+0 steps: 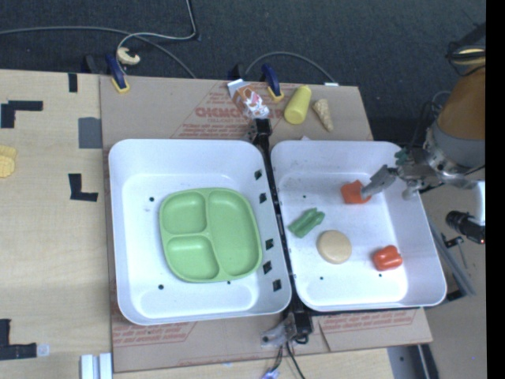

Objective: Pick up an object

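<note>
Overhead slanted view of a bench w/ two shallow white plastic bins side by side on brown cardboard. Left bin (134, 172) holds a light green three-compartment plastic tray (210, 234), roughly centred. Right bin (410, 290) holds four small items: an orange-red block-shaped piece (353, 193) near the upper middle, a green bean-like piece (305, 222) lying tilted near the bin's left side, a round tan bun-shaped piece (334, 246) just below-right of it, and a red tomato-like piece (386, 257) toward the lower right, apart from the bun. The grey arm w/ orange band enters from the right; its two-finger gripper (379, 181) reaches over the right bin's upper right area, tip just beside the orange-red block, possibly touching it. Whether the gripper is spread or closed can't be told, and no grip on the block can be seen. On the cardboard above the bins: a yellow cylinder (297, 105) and a tan cone (323, 114).
</note>
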You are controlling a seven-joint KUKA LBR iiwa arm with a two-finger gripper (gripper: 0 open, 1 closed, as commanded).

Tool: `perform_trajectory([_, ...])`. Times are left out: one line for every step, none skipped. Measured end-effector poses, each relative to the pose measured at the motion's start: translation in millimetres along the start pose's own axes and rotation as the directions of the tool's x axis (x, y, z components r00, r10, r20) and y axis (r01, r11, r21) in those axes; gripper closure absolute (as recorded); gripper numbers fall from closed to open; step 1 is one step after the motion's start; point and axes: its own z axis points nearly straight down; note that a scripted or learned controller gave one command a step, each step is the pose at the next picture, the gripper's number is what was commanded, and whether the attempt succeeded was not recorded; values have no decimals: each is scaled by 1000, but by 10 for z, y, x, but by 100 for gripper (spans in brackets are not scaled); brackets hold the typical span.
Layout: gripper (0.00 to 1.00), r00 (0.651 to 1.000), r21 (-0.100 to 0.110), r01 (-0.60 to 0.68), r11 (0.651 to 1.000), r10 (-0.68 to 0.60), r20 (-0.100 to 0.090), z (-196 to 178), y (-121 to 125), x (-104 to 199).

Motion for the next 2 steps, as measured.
perform_trajectory([0,1000,-5,2,1000,-2,1,1046,304,46])
perform_trajectory([0,1000,-7,2,1000,-2,1,1066,860,353])
